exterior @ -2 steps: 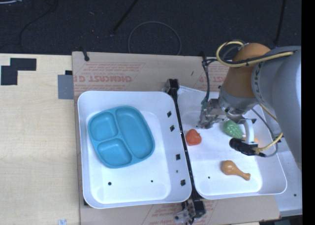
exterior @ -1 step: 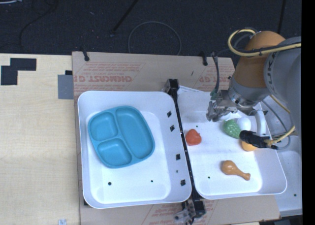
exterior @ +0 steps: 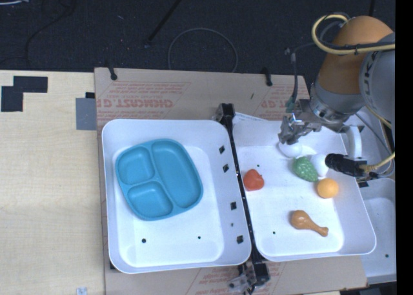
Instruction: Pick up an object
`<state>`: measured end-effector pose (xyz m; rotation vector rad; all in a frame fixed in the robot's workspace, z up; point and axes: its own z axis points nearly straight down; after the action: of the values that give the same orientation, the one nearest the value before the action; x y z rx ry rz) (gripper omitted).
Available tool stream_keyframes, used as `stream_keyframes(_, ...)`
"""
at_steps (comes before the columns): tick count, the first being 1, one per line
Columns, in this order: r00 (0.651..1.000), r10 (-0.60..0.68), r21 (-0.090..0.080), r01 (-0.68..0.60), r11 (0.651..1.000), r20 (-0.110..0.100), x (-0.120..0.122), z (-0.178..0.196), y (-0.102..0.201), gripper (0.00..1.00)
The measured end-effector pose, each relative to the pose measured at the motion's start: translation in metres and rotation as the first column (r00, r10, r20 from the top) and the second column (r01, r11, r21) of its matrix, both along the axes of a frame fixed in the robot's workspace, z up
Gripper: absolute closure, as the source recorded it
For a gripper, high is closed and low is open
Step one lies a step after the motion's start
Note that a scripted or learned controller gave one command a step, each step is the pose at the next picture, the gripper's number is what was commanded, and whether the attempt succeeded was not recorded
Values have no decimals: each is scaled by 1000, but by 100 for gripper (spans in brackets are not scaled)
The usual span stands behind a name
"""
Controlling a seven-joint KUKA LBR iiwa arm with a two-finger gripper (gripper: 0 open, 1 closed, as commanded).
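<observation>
Here the bench carries two shallow white bins side by side. The left bin holds a blue divided plate with three compartments, lying toward that bin's 10 o'clock corner. The right bin holds the small things.

The grey arm, with its orange band, comes in from the 2 o'clock side of the right bin, and its gripper hangs low over that bin's far part. Whether it is spread or closed cannot be told from this slant, and nothing can be seen caught in it.

Just below the gripper, at its 6 o'clock, lies a small white object, so near that touching or apart cannot be judged. A green toy vegetable lies just beside the white object, at about 5 o'clock from the gripper. An orange ball sits near the green piece, farther along at 4 o'clock. A toy chicken drumstick lies well below, at 6 o'clock. A red toy fruit rests near the bin's left wall, at 8 o'clock from the gripper.
</observation>
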<state>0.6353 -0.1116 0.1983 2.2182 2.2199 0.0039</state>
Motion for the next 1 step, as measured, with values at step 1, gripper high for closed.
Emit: stream_keyframes(1, 1000, 1, 0, -1, 1000, -1, 2, 44, 4, 100)
